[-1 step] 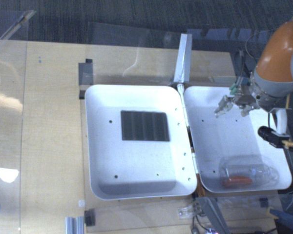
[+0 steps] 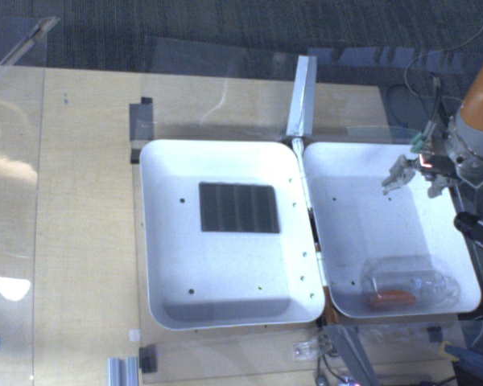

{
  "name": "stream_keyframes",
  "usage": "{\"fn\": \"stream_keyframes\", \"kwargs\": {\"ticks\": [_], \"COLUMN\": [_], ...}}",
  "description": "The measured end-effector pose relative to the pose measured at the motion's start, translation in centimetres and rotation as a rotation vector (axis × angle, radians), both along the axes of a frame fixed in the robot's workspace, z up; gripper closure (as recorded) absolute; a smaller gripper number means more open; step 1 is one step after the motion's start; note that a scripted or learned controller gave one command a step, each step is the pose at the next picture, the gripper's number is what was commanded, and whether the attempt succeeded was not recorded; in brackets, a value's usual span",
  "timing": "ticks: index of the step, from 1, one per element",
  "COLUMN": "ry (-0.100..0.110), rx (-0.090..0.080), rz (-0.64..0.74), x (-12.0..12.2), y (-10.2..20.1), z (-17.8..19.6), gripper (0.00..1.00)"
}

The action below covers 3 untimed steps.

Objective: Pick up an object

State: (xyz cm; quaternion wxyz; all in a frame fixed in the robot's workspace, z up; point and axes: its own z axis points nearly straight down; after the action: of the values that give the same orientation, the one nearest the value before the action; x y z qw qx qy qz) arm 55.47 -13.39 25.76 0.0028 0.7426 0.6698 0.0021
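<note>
Wood surface (image 2: 72, 240), two bins; pincer (image 2: 417, 177) spread wide, holding nothing, above right bin (image 2: 346, 215); clear bottle (image 2: 406, 286) near front.

- Left bin (image 2: 157, 215): white, shallow, with a dark ribbed mat (image 2: 238, 208) lying flat near its middle.
- Right bin (image 2: 346, 183): white, touching the left bin along a shared edge.
- Surface (image 2: 72, 215): pale wood, under both bins.
- Metal bar (image 2: 301, 96): rises from the bins' far junction.
- Carpet (image 2: 225, 6): dark, beyond the surface.
</note>
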Motion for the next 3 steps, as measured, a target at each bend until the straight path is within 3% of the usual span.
{"fn": "stream_keyframes", "kwargs": {"ticks": [1,2,3], "ry": [0.0,0.0,0.005], "rx": [-0.002,0.001,0.003], "rz": [0.082,-0.236,-0.372], "x": [2.1,-3.4,-6.5], "y": [-2.3,-3.9,1.8], "z": [0.5,4.0,-7.0], "gripper": [0.0,0.0,0.0]}}
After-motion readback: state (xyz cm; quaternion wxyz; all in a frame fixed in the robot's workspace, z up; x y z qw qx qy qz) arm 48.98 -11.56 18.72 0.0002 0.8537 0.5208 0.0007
